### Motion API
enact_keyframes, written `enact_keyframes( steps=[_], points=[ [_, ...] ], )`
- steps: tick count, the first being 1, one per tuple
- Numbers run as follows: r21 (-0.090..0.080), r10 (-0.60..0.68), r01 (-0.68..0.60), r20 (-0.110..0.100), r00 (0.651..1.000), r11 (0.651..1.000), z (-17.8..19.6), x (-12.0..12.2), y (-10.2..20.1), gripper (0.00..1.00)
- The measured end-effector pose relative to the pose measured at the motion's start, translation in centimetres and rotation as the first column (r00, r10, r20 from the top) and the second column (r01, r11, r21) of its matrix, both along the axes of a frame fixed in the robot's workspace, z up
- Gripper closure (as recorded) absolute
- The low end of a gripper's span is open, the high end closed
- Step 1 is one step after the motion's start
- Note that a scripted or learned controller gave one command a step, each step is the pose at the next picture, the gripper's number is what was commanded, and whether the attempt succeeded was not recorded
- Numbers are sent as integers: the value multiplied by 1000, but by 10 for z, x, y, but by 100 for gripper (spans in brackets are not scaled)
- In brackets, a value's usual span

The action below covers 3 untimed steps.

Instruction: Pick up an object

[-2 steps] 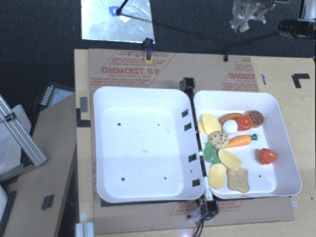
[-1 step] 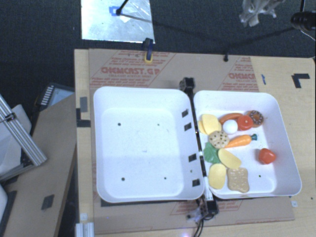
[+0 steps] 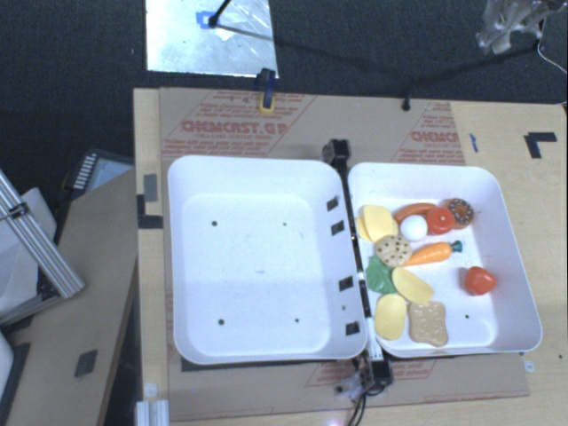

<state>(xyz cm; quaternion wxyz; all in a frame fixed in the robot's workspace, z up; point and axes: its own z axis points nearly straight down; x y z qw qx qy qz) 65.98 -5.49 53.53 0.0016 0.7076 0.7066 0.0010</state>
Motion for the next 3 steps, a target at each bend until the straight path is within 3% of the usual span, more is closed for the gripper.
enact_keyframes(
  steps=[1,2,3],
  points=[
    [-1,-2,2,0,1000,1000,0,-7,-63,100],
    [-3,-2,2,0,1000,1000,-1,9,-116,100],
    [-2,0,0,0,1000,1000,0,8,-154,100]
  ],
)
